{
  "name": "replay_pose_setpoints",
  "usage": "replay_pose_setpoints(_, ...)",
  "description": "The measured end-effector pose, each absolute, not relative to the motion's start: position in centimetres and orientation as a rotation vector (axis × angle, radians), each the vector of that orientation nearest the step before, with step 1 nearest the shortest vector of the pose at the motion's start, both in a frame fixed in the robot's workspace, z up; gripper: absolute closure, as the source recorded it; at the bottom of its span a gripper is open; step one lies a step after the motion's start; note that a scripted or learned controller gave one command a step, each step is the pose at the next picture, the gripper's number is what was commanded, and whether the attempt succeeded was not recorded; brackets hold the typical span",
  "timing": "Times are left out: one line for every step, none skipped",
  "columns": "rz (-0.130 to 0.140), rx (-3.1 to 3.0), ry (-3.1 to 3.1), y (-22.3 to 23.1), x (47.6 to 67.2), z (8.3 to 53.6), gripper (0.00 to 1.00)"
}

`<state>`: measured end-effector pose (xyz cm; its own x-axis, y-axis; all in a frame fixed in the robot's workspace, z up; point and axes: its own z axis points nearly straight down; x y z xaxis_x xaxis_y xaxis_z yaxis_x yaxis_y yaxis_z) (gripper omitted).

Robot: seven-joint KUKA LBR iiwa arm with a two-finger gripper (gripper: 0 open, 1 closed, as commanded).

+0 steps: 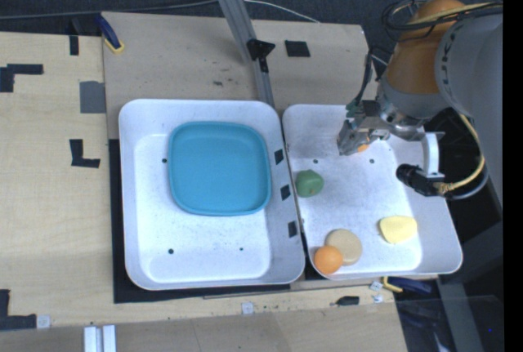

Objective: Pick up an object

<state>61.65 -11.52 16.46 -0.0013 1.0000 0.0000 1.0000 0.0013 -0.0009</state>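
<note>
Four candidates sit in the right bin (425, 265): green ball (309, 183) near its left wall, orange ball (328, 260) touching tan disc (345, 245) at the front edge, yellow piece (397, 229) front right. The hand (356, 144) hovers near the bin's back edge, nothing visibly grasped; closure can't be told. Risks: round items rolling away, the touching pair spoiling a grasp. No legible writing.

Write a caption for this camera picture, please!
Robot gripper hovers over the right bin holding green, tan, orange and yellow objects.
</note>
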Motion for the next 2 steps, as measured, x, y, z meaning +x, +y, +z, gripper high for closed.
replay_pose_setpoints(-0.004,-2.224,-2.224,-12.41,61.97,22.12,1.00)
replay_pose_setpoints(0.000,-2.221,-2.222,-12.38,61.98,22.80,1.00)
